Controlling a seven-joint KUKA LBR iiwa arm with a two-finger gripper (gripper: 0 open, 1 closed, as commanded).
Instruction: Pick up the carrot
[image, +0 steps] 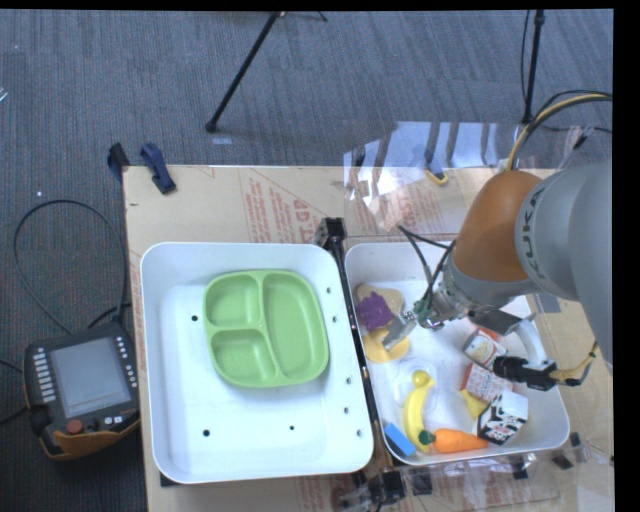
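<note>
Carrot, small orange plastic (456, 440), lies lengthwise left-right, toward the bin's near edge from the two-finger gripper (405, 326), whose state cannot be told.

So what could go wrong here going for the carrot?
The carrot lies wedged in the right bin's near corner between the banana and a small carton, so the fingers may catch a neighbour. The gripper hangs over the purple toy, well short of the carrot.

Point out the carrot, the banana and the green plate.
carrot (458, 439): camera view, middle of its orange body.
banana (416, 410): camera view, middle of its yellow curve.
green plate (297, 325): camera view, floor of its large right compartment.
</note>
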